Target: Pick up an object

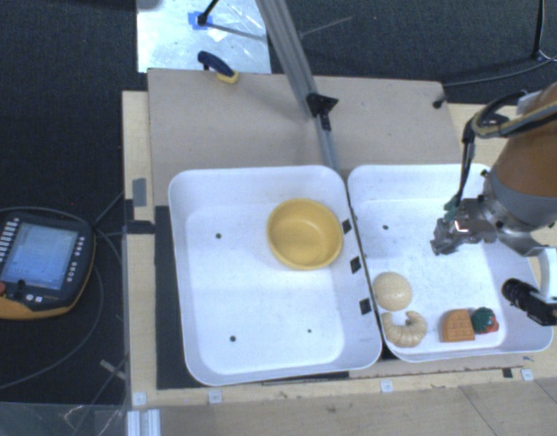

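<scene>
We are at the approach step: our gripper [452,234] hovers over the right bin [414,189], and we cannot tell its state. The egg [392,291] lies nearest, toward the bin's front; next we must descend squarely over it.

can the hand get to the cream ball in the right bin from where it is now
Probably yes. The hand hangs over the right bin, with bare floor between it and the cream ball. The croissant touches the ball's near side, so coming from above looks safest.
</scene>
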Motion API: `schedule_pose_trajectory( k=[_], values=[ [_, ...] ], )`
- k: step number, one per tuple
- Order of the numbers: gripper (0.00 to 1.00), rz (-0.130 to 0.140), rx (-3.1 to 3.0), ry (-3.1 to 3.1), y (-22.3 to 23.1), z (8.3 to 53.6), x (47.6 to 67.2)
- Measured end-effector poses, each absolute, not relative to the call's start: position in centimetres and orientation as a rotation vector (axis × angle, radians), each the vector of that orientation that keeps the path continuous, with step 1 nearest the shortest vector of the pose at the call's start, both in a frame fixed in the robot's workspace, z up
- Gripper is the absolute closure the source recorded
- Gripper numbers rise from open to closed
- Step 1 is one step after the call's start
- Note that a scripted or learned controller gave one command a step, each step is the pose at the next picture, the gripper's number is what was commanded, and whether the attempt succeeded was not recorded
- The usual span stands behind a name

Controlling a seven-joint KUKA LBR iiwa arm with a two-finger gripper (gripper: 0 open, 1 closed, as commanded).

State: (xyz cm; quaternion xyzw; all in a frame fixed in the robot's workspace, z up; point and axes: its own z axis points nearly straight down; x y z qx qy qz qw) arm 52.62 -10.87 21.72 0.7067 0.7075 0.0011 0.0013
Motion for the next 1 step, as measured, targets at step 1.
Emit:
schedule_pose_trajectory(
  k=[1],
  values=[
    [1.0, 0.004, 2.218, 2.22, -10.88, 25.71, 52.71]
  ],
)
